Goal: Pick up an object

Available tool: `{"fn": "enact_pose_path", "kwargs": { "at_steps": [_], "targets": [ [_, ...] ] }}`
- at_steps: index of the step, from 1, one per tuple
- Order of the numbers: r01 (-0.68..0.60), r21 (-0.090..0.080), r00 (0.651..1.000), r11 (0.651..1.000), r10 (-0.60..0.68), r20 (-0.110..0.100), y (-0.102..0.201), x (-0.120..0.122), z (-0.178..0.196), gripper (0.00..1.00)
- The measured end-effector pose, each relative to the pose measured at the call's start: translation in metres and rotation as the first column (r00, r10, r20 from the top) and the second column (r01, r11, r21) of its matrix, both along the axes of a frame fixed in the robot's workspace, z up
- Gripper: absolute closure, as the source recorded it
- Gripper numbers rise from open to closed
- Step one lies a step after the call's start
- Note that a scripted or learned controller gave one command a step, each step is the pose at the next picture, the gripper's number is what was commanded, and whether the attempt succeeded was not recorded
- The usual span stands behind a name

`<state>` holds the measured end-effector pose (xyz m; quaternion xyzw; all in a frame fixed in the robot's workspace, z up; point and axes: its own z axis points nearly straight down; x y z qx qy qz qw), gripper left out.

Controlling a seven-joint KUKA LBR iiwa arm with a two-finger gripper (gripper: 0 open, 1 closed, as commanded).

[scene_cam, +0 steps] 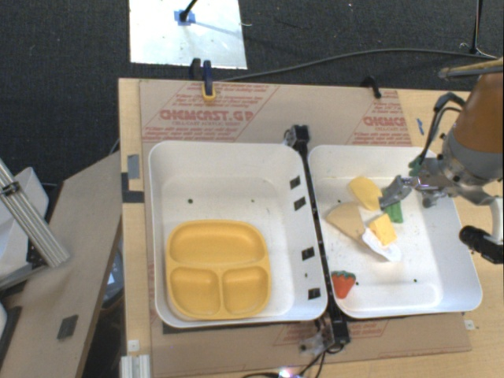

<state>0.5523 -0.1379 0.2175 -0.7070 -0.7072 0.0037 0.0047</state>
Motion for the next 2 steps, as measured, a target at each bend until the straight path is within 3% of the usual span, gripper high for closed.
{"fn": "enact_pose_path", "kwargs": {
  "at_steps": [1, 2],
  "targets": [
    [-0.003, -0.002, 1.000, 1.000, 0.003, 0.013, 0.000, 0.003, 0.007, 0.00],
    [-0.001, -0.001, 1.000, 1.000, 0.001, 0.011, 0.005, 0.000, -0.053, 0.00]
  ]
}}
